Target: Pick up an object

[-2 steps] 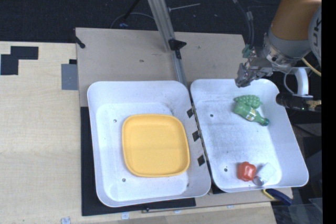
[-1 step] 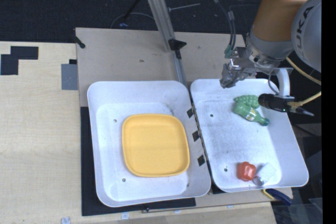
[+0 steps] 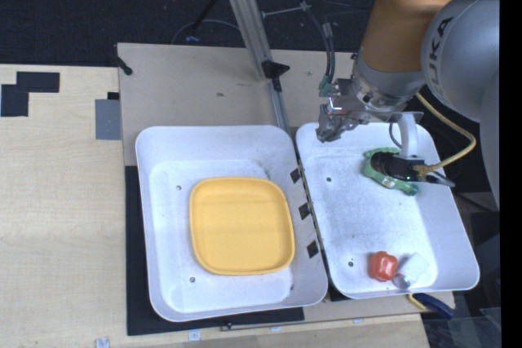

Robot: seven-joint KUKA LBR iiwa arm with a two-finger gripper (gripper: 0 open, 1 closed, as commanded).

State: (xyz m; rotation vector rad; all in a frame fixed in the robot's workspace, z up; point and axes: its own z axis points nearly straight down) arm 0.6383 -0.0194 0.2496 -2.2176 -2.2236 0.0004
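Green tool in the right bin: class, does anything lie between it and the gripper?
Nothing visible does. The gripper sits at the right bin's far left corner; only bare bin floor separates it from the green tool.

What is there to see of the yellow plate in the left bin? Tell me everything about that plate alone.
The yellow plate is a square dish with rounded corners and a low raised rim around a flat, bare centre. It looks like smooth matte plastic, evenly yellow, with no visible marks or damage. It lies flat and right side up on the floor of the left bin, near the middle, turned slightly out of line with the bin's walls. It rests on the bin floor alone, clear of the walls; the end effector is over the other bin.
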